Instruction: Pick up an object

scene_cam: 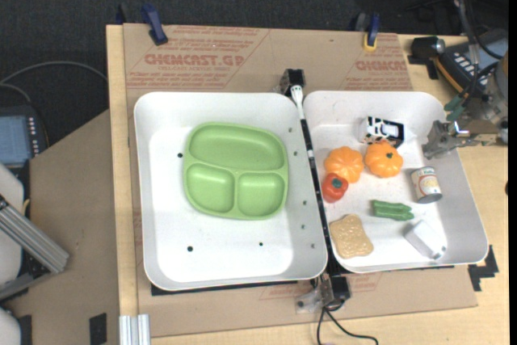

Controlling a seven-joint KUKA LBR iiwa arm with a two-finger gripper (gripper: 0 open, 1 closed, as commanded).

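two round orange pumpkins (363,161), green-stemmed, side by side

The arm is seen at the view's right edge, with the end effector (439,143) held low and pointed toward the left; finger spacing cannot be made out.

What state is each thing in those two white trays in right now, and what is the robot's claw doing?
Green plate: flat in left bin, nothing on it.
Two pumpkins: upright, side by side in right bin.
Tomato: touching the left pumpkin.
Can: lying on its side.
Green pepper: lying flat.
Cracker: lying flat near front rim.
Gripper: at right bin's far right edge, holding nothing visible.
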